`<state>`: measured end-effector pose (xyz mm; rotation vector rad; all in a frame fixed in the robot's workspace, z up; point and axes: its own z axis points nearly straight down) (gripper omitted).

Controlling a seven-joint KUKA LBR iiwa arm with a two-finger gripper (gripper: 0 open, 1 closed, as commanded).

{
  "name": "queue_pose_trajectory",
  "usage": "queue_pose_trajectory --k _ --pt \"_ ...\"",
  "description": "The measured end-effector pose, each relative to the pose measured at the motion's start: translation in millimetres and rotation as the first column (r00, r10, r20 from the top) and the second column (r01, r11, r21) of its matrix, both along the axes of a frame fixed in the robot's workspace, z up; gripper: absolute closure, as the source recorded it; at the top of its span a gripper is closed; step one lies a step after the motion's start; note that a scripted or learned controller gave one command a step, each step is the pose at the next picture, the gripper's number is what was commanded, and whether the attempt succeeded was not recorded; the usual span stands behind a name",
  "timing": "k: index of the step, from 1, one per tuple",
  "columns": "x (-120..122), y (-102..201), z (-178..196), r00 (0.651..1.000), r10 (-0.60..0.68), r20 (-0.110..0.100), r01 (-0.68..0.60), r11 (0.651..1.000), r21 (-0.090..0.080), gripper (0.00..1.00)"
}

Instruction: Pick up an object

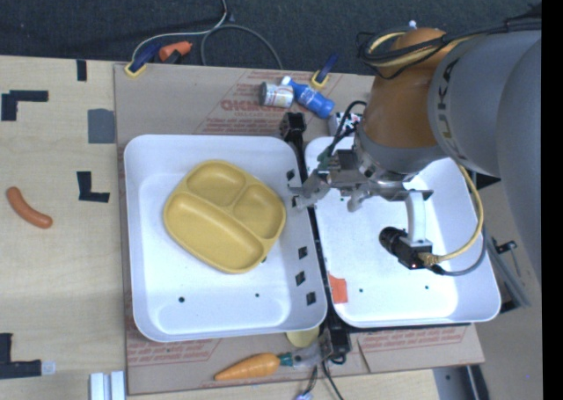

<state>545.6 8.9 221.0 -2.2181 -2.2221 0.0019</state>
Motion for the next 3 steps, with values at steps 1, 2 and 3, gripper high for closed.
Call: queue_pose_trajectory --k 1,2,3 --pt "-62 -45 -39 1.0 -0.007 -0.007 0.007 1.0 -0.001 0.0" --pt "-31 -128 -60 1.0 -0.007 0.001 0.007 1.0 -0.003 0.0" --pt "2 -109 -139 1.0 -0.001 0.002 0.001 1.0 -0.003 0.0"
